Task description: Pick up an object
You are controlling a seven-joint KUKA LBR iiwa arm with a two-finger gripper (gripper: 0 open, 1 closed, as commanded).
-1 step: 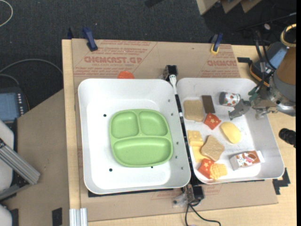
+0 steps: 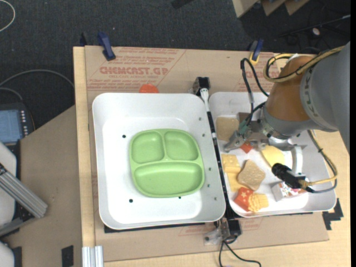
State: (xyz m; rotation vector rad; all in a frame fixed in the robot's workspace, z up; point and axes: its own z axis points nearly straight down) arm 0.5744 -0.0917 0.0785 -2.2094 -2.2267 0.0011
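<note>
The camera view looks down at a slant on two shallow white bins set side by side on a brown board. The left bin (image 2: 111,166) carries a green divided plate (image 2: 166,162) with three compartments, lying flat near its middle.

The right bin (image 2: 322,200) holds a scatter of toy food: a tan bread slice (image 2: 225,128) near its upper left, a pale yellow cheese-like block (image 2: 230,163) below it, a toast-shaped piece (image 2: 251,174) just beside that, and a red-and-yellow piece (image 2: 249,200) near the front edge. A pale yellow rounded piece (image 2: 272,156) lies further right, and a small white-and-red block (image 2: 281,191) sits close to the front right.

The grey arm (image 2: 328,93) comes in from the right, its orange band (image 2: 286,96) showing above the wrist. The gripper (image 2: 240,139) is low over the right bin — just beside the bread slice, with a small orange-red piece (image 2: 245,147) right under its tip. Whether that piece sits between the fingers, and how far the fingers are parted, cannot be told from this angle — the wrist body covers them.
</note>
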